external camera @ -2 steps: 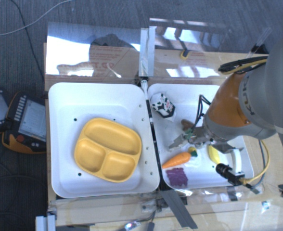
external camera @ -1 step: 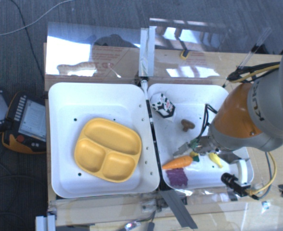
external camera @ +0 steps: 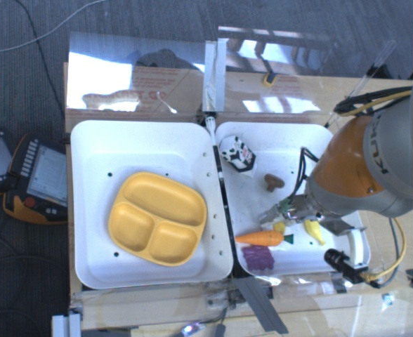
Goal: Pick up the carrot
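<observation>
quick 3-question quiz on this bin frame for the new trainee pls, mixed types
1. True or false: the carrot lies in the same bin as the yellow tray.
2. What sits right below the carrot in the camera view? A) purple grapes B) brown piece C) cow toy
3. Fill in: the arm reaches over the ___ bin, as the view shows it.

Key: 1 false, the carrot is in the right bin, the tray in the left bin. 2 A. 3 right.

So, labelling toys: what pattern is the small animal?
Black and white patches, like a cow, in the camera view.
</observation>
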Robot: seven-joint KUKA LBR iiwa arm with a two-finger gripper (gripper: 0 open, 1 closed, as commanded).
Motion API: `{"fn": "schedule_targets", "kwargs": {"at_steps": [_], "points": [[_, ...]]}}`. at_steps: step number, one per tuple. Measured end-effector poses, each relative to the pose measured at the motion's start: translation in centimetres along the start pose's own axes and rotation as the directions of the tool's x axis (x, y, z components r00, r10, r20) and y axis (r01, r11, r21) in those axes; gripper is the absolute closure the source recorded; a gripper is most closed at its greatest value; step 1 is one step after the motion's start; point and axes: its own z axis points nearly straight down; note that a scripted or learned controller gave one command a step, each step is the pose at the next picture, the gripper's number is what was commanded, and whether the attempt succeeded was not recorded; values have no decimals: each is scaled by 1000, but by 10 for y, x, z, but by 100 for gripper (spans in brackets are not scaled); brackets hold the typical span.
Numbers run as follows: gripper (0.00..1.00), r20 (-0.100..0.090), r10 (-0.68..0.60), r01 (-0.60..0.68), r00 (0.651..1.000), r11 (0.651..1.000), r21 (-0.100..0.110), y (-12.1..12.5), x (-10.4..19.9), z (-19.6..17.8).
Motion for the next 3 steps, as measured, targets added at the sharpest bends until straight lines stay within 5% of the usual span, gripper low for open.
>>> {"fn": "schedule_targets", "kwargs": {"at_steps": [1, 3], "points": [[0, -1, 0, 0, 1000, 1000, 5, -1, 0, 2], [0, 3, 281, -281, 960, 960, 7, -2, 17, 13]]}}
